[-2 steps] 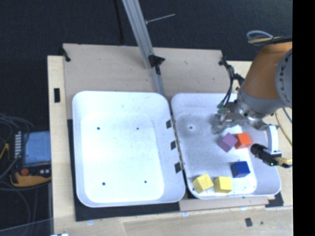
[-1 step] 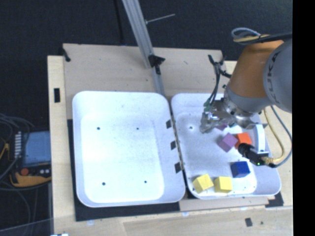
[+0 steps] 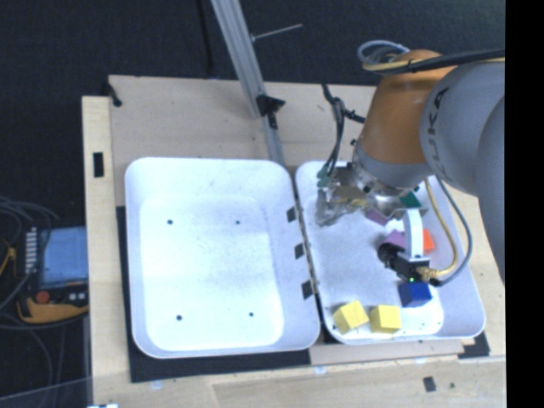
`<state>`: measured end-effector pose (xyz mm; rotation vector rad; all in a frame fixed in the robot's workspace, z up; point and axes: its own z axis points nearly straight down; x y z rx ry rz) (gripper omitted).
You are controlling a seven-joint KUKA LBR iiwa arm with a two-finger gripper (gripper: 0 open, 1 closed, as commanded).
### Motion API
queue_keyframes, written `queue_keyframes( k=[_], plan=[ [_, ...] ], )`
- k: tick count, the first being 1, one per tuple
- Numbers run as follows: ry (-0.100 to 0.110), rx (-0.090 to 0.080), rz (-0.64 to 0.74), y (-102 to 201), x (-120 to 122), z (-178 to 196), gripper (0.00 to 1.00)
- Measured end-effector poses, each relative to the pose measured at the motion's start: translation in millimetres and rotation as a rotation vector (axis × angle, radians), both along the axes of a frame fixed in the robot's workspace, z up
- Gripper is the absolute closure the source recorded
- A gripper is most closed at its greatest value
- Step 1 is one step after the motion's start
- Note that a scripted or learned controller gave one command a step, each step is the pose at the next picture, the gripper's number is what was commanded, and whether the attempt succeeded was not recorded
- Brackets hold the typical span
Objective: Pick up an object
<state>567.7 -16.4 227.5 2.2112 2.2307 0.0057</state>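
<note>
Can't tell the gripper's (image 3: pixel 327 213) state from here. Yellow blocks (image 3: pixel 367 317) below it look light and rigid, so I'd pinch flat sides.

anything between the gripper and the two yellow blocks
No, in the camera view bare white bin floor separates the gripper from the yellow blocks.

Left bin (image 3: pixel 212 253): open floor. Right bin (image 3: pixel 340 253): yellow blocks (image 3: pixel 367 317) and blue block (image 3: pixel 415 293) crowd the near wall.

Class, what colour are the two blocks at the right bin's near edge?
Yellow: both blocks, seen in the camera view.
</note>
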Motion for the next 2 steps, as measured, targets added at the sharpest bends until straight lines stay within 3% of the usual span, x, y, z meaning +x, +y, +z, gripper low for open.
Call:
queue_keyframes(
  k=[2],
  plan=[
    [0.002, 0.0, -0.001, 90.3, 5.5, 3.5, 1.0]
  ],
)
